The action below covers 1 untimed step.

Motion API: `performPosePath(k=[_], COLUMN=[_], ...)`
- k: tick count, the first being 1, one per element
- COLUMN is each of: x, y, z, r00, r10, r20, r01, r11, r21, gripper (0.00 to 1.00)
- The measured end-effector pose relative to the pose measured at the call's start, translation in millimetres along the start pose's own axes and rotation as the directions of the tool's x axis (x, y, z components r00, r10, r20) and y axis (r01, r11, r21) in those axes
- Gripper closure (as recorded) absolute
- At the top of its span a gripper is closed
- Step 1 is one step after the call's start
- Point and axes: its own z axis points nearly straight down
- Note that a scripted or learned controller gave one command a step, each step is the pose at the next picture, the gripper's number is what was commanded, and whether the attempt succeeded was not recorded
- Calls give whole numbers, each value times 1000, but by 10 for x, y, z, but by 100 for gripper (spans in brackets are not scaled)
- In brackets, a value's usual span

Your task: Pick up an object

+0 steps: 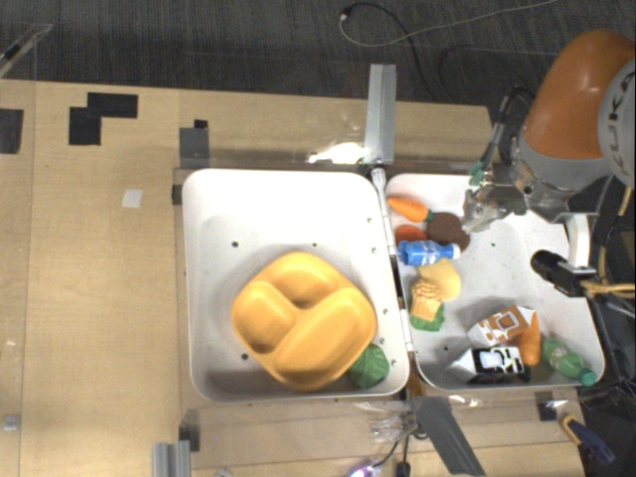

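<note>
Gripper (477, 210) hangs over right bin (556, 266), top left corner, just beside brown round toy (449, 230). Fingers open or shut? honestly cannot tell, too blurry. Toy looks light, hard plastic, probably slippery, so pinch across middle. Tight spot: carrot (406, 208) and blue bottle (425, 253) right alongside. Bin floor smooth white.

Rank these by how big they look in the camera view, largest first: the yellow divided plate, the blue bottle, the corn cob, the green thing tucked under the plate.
1. yellow divided plate, far the largest
2. blue bottle and corn cob, too alike to rank
3. green thing, partly hidden by the plate, so unsure
</note>
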Motion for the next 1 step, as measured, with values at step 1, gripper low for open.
performPosePath(k=[1], x=[-881], y=[-267], z=[-1131], r00=[979], r10=[-202], r20=[4], r01=[202], r11=[979], r21=[1], gripper=[100])
